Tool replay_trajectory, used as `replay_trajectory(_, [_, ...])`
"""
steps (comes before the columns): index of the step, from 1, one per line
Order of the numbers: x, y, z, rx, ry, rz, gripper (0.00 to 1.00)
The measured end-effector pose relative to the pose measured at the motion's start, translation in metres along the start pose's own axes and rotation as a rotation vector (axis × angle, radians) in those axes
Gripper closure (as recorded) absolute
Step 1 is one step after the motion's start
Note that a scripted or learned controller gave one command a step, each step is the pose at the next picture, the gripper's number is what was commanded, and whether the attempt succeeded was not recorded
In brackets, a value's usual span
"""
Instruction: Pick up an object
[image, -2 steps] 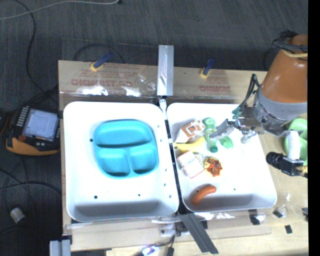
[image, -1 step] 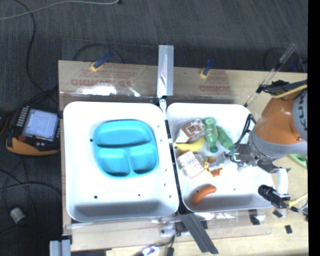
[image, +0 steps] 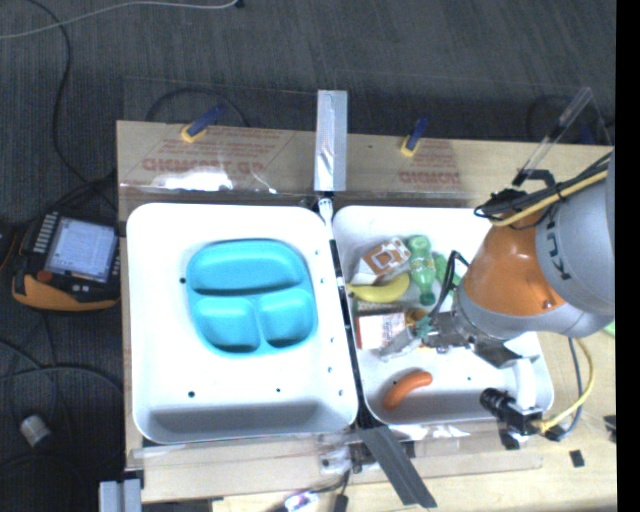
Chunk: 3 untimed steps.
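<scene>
A: Lettering first. Big white letters run down the grey arm (image: 583, 262), cut by the frame edge; they look like "KU". Red print on the cardboard sheet (image: 210, 160) behind the bins reads upside down and too faint to make out. The small carton (image: 384, 258) in the right bin (image: 530, 395) has an orange-and-white label, too small to read. The handheld unit (image: 72, 255) on the floor at left has a lit screen, nothing legible.

B: Gripper?

A: The gripper (image: 420, 338) sits low in the middle of the right bin, over a cluster of small items. Cannot tell how it is set, nor whether anything is grasped.

B: What lies around it?

A: Banana (image: 380, 292) just above it, green bottle (image: 422, 264) beside the carton near the back wall, a red-labelled packet (image: 381, 328) touching the gripper's left side. Orange carrot-like piece (image: 407, 387) lies apart, near the front wall.

B: Room to move?

A: Tight at the back half of the right bin. Front strip around the orange piece is open. The left bin (image: 160, 390) carries a blue divided tray (image: 251, 294) in its middle, with bare white floor all round it. The divider between the bins runs close to the banana's left tip.
</scene>
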<state>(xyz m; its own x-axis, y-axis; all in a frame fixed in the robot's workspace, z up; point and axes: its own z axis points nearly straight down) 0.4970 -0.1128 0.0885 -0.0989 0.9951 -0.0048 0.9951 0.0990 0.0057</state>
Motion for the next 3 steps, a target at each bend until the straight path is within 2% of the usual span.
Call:
replay_trajectory(1, [0.002,0.001,-0.008,0.001,0.005,-0.001,1.00])
replay_trajectory(2, [-0.058,0.063,-0.023,0.008,0.008,-0.146,1.00])
replay_trajectory(3, [0.008,0.076,-0.099,0.013,0.001,0.377,1.00])
